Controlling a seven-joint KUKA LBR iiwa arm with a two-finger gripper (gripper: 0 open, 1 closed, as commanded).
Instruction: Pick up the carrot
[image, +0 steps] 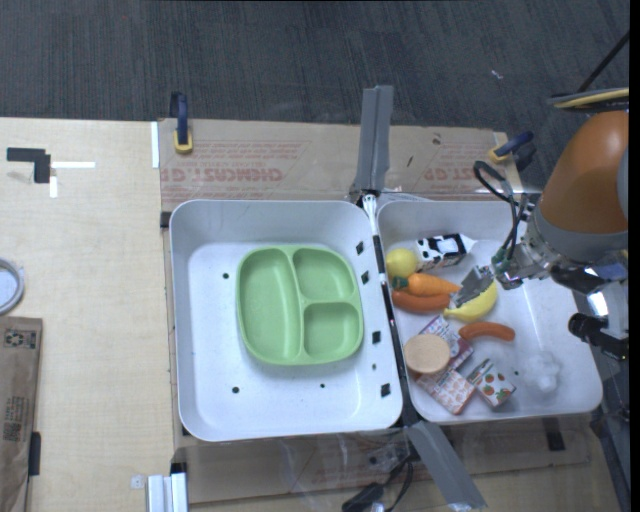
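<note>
1. Landmark: the carrot, lying on its side in the right bin, close to that bin's left wall. All places below are told from it.
2. Just to its upper left, a lemon. A second orange piece lies touching along its lower side. A black-and-white carton sits above it.
3. A banana lies just to the carrot's right, at its tip. Farther down-right a sausage; below, a round bun and small packets.
4. The pincer hovers just right of the carrot's tip, over the banana. Cannot tell whether it is apart or together; too small and dark. Nothing seen clamped in it.
5. Step, as I judge: approach, no grasp yet. The next move calls for a short shift left onto the carrot's body, then a drop straddling it.
6. Room is tight: neighbours touch or crowd three sides, and the bin wall and divider are near on the left. The freest way in looks to be from above.
7. Far left of the carrot, the left bin holds a green tray.
</note>
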